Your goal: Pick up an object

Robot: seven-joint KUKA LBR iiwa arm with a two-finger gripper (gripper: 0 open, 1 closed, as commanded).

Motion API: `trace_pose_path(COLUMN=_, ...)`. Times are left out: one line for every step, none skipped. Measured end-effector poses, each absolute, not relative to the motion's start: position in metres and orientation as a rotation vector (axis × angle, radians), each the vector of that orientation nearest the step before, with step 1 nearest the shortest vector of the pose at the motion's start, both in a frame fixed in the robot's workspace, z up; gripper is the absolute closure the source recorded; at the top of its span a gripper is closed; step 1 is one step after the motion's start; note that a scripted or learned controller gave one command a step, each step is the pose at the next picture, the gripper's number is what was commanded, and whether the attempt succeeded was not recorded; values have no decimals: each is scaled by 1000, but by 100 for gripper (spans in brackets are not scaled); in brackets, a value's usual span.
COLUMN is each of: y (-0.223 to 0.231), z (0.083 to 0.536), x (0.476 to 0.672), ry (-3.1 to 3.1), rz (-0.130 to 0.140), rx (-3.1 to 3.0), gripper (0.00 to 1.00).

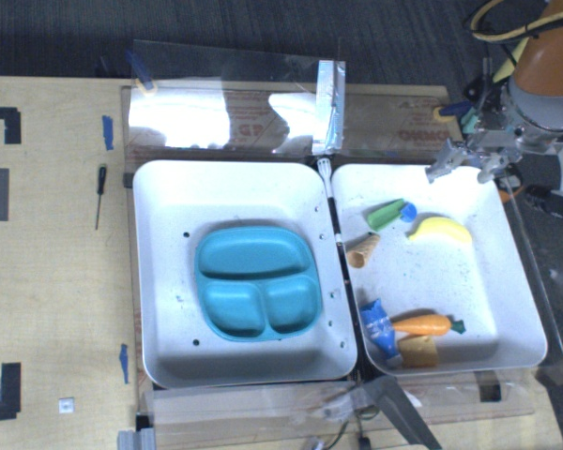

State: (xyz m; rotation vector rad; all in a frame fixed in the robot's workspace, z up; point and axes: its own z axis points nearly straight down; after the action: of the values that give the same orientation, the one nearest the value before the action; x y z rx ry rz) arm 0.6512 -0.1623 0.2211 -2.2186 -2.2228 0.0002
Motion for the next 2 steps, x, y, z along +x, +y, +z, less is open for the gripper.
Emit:
trace_pose_path(y=-188, z=112, x=633, ry=-2144, rz=9, rx=-2285, gripper=0)
trace_pose_path(y=-154, z=87, x=601, ry=-2241, rz=-4, rx=-2208, gripper=0)
